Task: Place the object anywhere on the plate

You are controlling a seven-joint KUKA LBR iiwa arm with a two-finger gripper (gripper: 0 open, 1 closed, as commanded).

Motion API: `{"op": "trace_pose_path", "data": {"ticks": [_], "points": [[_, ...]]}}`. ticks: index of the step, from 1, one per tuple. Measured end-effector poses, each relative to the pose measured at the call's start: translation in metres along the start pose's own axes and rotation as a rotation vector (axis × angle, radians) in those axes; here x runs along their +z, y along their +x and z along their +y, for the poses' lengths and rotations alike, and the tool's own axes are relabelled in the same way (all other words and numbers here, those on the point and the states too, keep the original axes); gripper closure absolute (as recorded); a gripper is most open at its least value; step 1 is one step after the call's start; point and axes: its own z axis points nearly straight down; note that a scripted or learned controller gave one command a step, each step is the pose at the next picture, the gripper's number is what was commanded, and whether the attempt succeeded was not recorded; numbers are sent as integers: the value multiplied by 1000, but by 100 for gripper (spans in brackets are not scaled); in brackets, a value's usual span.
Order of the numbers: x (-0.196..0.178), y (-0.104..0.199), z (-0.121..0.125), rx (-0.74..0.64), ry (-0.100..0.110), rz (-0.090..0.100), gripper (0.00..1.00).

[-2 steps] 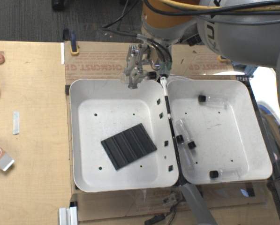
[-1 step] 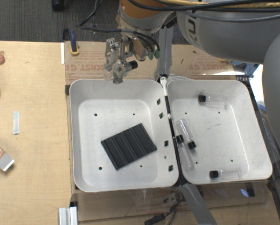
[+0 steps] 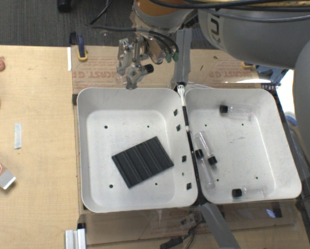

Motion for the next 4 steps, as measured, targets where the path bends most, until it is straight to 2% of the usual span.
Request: {"op": "trace_pose_path", "data": {"ticks": [1, 4], "points": [[-111, -6, 17, -754, -2, 4, 100], [-137, -10, 10, -733, -5, -11, 100]]}}
